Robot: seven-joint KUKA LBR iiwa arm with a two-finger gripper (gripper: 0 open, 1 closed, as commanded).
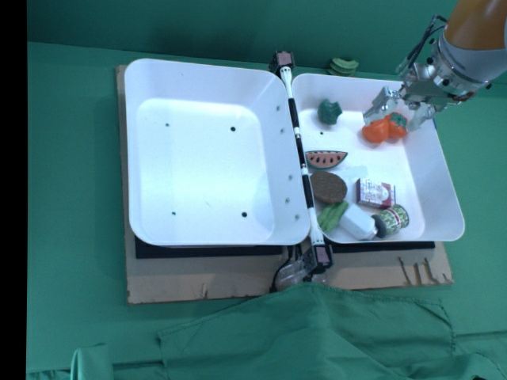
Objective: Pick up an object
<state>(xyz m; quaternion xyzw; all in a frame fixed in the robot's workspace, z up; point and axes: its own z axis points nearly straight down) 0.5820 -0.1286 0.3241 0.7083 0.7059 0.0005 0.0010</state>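
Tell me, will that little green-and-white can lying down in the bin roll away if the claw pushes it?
Probably. The small green-and-white can lies on its side, so a nudge could roll it. The white bottle beside it might block it one way. It looks like toy food, so likely light and stiff.

You've got an orange-red tomato-like toy [384, 130] in the right bin [444, 188], far right part, near the far wall. It's roundish, lumpy, orange on its left side and redder on its right, with a bit of green on top. It sits just below the gripper [400, 109], whose fingers stand spread either side above it; you can't tell if they touch it.
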